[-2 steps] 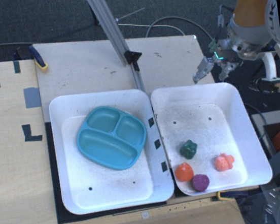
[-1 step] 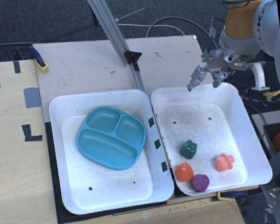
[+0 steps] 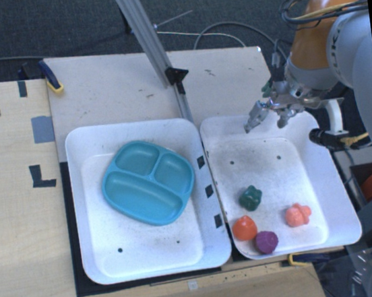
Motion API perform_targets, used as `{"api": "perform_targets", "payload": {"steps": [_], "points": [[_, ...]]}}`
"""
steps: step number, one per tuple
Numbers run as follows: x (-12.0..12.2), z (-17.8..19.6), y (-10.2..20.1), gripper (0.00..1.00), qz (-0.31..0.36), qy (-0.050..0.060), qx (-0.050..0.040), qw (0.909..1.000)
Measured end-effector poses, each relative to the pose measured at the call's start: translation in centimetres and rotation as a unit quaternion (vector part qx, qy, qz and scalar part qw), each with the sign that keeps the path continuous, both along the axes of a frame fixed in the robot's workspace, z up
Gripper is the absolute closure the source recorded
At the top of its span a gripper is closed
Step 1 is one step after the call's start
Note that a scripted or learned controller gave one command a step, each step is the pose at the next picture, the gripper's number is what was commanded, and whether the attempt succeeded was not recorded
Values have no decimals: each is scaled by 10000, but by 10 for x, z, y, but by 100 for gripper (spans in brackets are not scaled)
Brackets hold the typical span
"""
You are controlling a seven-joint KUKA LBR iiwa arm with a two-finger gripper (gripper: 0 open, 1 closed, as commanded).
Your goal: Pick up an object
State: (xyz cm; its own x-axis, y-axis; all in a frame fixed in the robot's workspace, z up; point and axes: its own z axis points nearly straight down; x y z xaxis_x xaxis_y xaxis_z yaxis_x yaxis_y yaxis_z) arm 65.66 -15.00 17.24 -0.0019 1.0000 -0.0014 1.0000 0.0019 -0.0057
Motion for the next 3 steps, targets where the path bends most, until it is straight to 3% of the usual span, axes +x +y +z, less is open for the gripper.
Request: {"api": "perform_targets", "payload": {"steps": [1,2,3], "points": [[-5,-65,2,0,2,14,5,10000],[-3,-50,3,100,13,-19,2,10000],[-9,6,10,100,3,-53,4,10000]]}}
